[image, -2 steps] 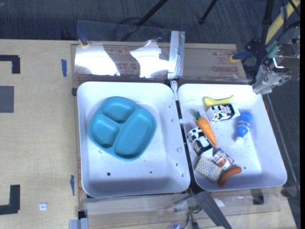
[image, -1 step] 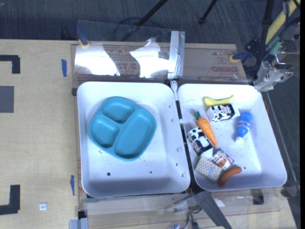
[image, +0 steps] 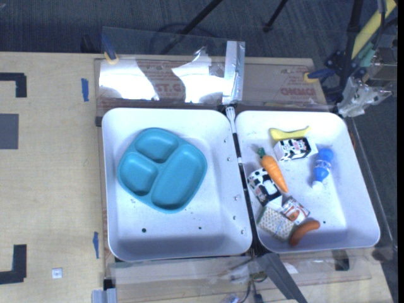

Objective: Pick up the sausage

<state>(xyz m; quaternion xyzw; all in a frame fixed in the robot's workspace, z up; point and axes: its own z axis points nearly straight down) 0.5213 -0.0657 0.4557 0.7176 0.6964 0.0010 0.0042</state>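
Note:
The sausage is a short red-brown piece lying flat near the front edge of the right bin. It lies roughly crosswise, with its left end lower. Its left end touches a tan patterned packet, and a small red and white can lies just behind it. Nothing covers the sausage from above.
Further back in the right bin lie an orange carrot, two black-and-white cartons, a yellow banana and a blue bottle. The left bin holds a blue divided plate. Metal hardware stands off the right bin's back corner.

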